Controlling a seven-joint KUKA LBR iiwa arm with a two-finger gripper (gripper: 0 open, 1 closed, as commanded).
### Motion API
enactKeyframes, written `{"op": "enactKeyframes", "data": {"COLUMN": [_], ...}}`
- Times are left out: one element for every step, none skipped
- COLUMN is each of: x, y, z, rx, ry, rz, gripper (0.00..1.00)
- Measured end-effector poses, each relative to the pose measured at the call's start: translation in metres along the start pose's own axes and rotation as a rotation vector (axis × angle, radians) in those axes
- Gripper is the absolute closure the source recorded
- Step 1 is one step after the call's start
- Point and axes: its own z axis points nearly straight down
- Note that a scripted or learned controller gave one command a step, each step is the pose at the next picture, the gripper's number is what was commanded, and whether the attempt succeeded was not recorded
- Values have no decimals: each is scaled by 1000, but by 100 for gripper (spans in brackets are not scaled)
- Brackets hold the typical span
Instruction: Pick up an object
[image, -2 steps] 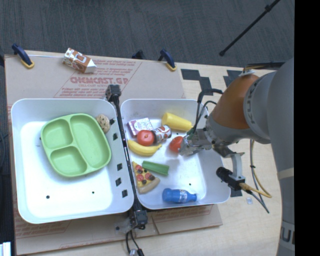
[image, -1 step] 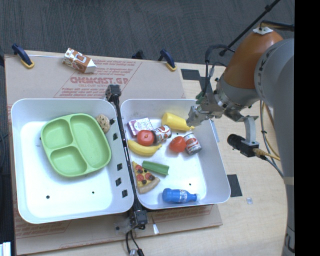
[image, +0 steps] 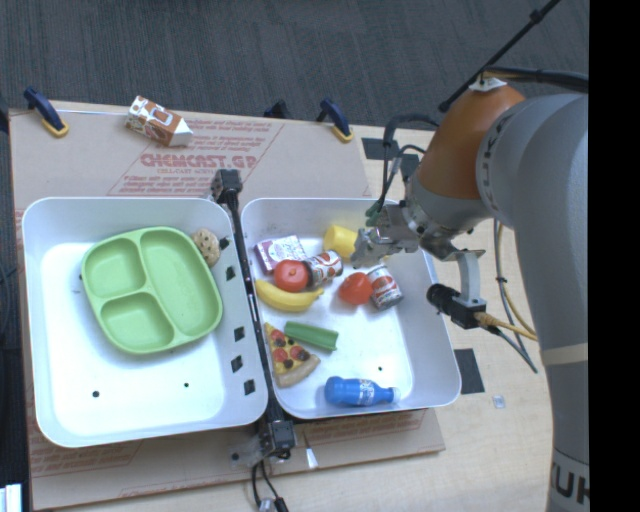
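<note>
- Left bin (image: 50, 300): a green sectioned plate (image: 150, 290) and a cookie (image: 207, 243).
- Right bin (image: 425, 345): a banana (image: 285, 296), tomato (image: 291, 274), cans and a blue bottle (image: 358, 392).
- Tool (image: 372, 243) sits low by a yellow cup (image: 339, 239); its grip probably hidden, I cannot tell.

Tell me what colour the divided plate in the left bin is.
Light green; the divided plate shows plainly in the camera view.

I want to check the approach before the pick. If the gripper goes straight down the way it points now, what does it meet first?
Probably the small can beside the red tomato, since the gripper hangs just above them in the right bin. Depth is unclear from this slanted view, so the yellow object is also possible.
</note>
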Motion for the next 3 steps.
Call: {"op": "enactKeyframes", "data": {"x": [0, -23, -23], "y": [0, -60, -59], "z": [-1, 88, 77], "rx": [-1, 2, 2], "ry": [0, 3, 1], "rz": [0, 1, -5], "gripper": [0, 0, 100]}}
